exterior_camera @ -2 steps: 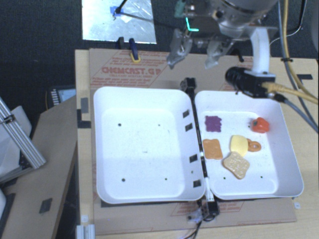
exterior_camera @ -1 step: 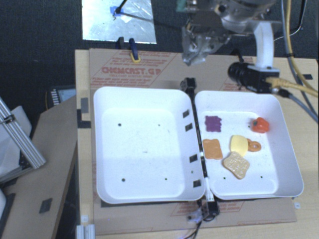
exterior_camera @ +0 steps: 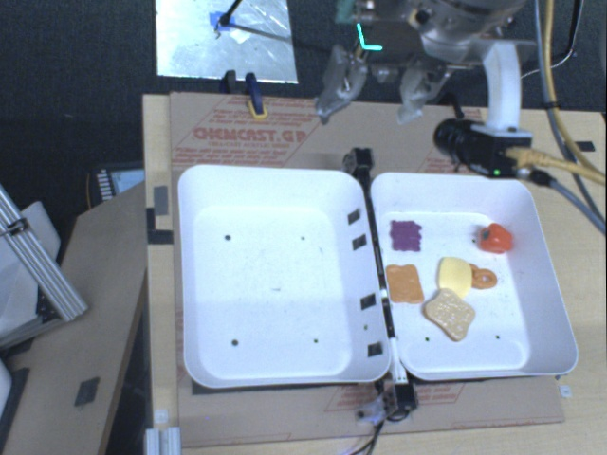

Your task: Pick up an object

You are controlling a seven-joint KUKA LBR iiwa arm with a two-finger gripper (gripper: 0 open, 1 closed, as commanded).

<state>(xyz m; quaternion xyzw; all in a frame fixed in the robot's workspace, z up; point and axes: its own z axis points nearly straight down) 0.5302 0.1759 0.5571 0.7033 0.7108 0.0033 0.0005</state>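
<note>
Gripper [exterior_camera: 376,91]: you see it raised beyond the far edge of the bins, fingers spread, nothing between them.
Right bin [exterior_camera: 541,254]: it holds all your objects.
Purple piece [exterior_camera: 406,235]: far left.
Red piece [exterior_camera: 494,239]: far right.
Yellow block [exterior_camera: 454,275]: middle, touching a small brown ring [exterior_camera: 485,279].
Orange slab [exterior_camera: 405,284]: left.
Tan cracker [exterior_camera: 450,315]: nearest you.
Left bin [exterior_camera: 275,188]: beside it.
</note>
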